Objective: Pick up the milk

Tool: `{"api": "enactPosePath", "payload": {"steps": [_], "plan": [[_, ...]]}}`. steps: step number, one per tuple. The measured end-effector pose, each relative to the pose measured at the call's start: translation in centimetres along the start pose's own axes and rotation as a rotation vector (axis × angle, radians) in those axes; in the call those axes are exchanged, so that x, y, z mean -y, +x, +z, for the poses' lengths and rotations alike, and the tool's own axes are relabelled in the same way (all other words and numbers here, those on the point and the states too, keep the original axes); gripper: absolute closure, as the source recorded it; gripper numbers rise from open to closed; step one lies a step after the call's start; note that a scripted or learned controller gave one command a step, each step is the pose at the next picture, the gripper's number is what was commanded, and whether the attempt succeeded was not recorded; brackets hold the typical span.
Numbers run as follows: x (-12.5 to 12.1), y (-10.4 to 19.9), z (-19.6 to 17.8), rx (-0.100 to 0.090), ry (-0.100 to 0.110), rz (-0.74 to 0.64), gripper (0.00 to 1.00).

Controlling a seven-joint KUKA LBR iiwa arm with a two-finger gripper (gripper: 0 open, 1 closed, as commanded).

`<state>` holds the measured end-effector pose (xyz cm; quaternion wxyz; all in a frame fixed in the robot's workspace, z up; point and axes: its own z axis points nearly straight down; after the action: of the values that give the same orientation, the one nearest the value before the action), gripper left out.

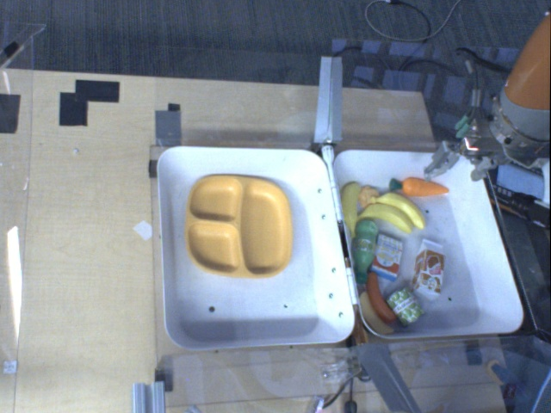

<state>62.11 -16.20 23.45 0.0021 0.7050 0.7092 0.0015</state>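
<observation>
The milk (389, 255) is a small white carton with blue and red print, lying flat in the right bin (491, 256) near its middle. A second carton (429, 269) with brown and orange print lies just to its right. My gripper (461, 163) hangs over the bin's far right corner, up and to the right of both cartons and well apart from them. Its two fingers (442, 158) are spread open with nothing between them. The orange carrot (422, 188) lies just below and left of the gripper.
Yellow bananas (392, 212), a green bottle (366, 246), a red sausage (380, 299) and a green-patterned item (405, 306) crowd the right bin's left side. The left bin (258, 317) holds a yellow divided plate (239, 224). A metal post (329, 101) stands between the bins.
</observation>
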Motion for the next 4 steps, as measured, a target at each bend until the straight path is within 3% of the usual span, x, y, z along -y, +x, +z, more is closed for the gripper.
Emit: {"api": "enactPosePath", "payload": {"steps": [1,2,3,4], "plan": [[5.6,-1.5,13.4,-0.001,0.001,-0.232,0.0],[2.7,0.1,7.9,0.0,-0.001,0.072,0.0],[9.2,-0.8,14.3,0.001,-0.003,-0.224,0.0],[9.2,-0.8,14.3,0.001,-0.003,-0.224,0.0]]}}
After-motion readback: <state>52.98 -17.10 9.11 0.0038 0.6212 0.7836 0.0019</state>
